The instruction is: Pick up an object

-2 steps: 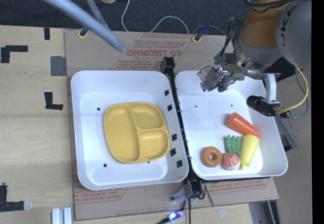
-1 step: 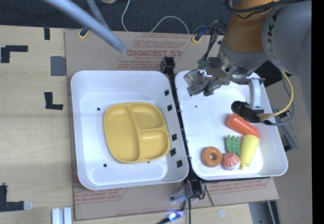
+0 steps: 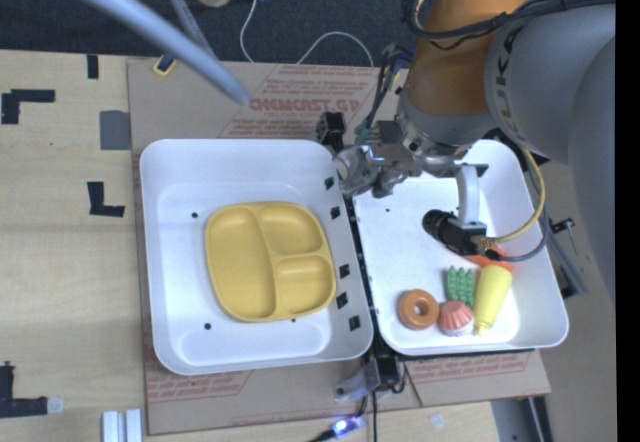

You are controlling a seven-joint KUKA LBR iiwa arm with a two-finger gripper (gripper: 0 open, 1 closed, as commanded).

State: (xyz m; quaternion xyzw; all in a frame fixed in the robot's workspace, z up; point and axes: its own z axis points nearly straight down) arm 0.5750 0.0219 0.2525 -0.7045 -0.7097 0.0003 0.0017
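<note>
My gripper [image 3: 366, 171] hangs over the far left corner of the right bin [image 3: 535, 330], close to the divide between the two bins. Nothing shows between its tips. Several toy foods lie together at the near side of that bin: a brown donut [image 3: 417, 309], a pink cupcake-like piece [image 3: 456, 317], a green ridged piece [image 3: 460, 283], a yellow corn-like piece [image 3: 490, 296] and a small orange piece [image 3: 487, 257] just behind it. They sit well toward the near right of the gripper.
The left bin [image 3: 165, 230] holds a yellow divided plate [image 3: 270, 260] in its middle. The grey arm with its orange band [image 3: 465, 40] looms over the far right of the right bin. Cardboard lies under both bins.
</note>
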